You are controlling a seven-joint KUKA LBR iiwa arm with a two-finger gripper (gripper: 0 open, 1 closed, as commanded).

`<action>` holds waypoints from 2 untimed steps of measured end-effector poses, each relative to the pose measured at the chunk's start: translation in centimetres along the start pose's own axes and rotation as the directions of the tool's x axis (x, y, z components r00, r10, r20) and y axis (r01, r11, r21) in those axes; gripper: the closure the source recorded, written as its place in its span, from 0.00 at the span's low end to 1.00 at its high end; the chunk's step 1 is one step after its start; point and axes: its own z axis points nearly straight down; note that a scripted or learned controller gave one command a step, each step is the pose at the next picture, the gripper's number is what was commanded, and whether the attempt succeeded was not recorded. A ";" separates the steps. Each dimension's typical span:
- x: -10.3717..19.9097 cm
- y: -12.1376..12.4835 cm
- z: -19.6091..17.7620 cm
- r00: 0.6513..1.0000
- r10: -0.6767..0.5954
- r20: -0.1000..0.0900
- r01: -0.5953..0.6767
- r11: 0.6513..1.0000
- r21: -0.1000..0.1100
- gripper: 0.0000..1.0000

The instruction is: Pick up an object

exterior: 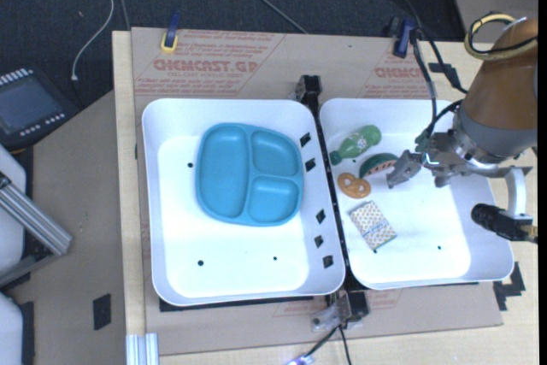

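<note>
Hovering gripper [403, 173] leaves right bin's [427, 269] front floor open.

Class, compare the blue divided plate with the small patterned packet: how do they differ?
The blue divided plate is far larger than the patterned packet. The plate is solid blue with three compartments; the packet is pale, flat and speckled. The plate lies in the left bin, the packet in the right bin. Both lie flat.

Blue divided plate [249, 173], left bin [171, 252]

Bright, even overhead light, soft shadows, mild glare on the white bins [171, 269], focus slightly soft.
</note>
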 end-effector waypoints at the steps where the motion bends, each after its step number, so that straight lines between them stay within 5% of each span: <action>1: -0.6 -0.2 6.1 1.000 0.000 -0.001 0.000 1.000 0.000 0.00; 2: -0.5 0.0 9.5 1.000 -0.001 -0.003 0.001 1.000 -0.006 0.00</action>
